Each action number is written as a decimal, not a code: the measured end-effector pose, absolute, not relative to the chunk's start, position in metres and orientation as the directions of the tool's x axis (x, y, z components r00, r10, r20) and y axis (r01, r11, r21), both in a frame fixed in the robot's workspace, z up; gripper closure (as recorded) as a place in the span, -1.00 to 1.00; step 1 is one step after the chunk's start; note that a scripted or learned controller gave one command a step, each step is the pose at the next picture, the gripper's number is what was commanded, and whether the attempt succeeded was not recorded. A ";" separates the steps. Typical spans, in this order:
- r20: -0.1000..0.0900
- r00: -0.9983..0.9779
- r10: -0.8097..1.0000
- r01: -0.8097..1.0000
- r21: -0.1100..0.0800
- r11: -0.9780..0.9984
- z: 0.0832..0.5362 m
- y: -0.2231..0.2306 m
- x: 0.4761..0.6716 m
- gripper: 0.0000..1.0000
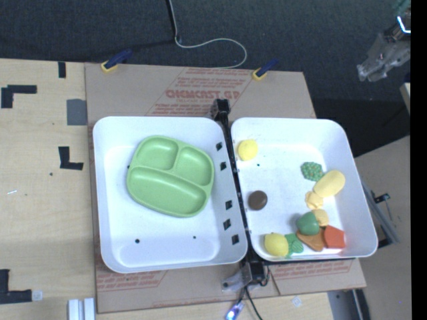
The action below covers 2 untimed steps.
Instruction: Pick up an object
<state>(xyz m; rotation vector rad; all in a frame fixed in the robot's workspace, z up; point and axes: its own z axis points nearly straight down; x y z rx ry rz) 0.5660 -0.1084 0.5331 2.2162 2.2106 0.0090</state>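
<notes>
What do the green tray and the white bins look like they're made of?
Green tray: looks like moulded plastic with a matte to satin finish, judging by its even colour, rounded edges and raised dividers forming three compartments. White bins: probably thin formed plastic, smooth and slightly glossy, with rounded corners and curved rims. Coated metal cannot be ruled out.

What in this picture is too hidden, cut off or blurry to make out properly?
- End effector: blurred at the camera view's upper right, and partly cut off by the edge.
- Pile of toy food in the right bin: pieces overlap, so those underneath are partly hidden and hard to name.
- Small brown round object: too small to identify.
</notes>
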 end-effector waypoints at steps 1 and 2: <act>0.002 -0.007 1.000 1.000 -0.013 0.007 0.425 -0.034 0.530 1.00; 0.002 -0.011 1.000 1.000 0.000 0.011 0.449 0.051 0.485 1.00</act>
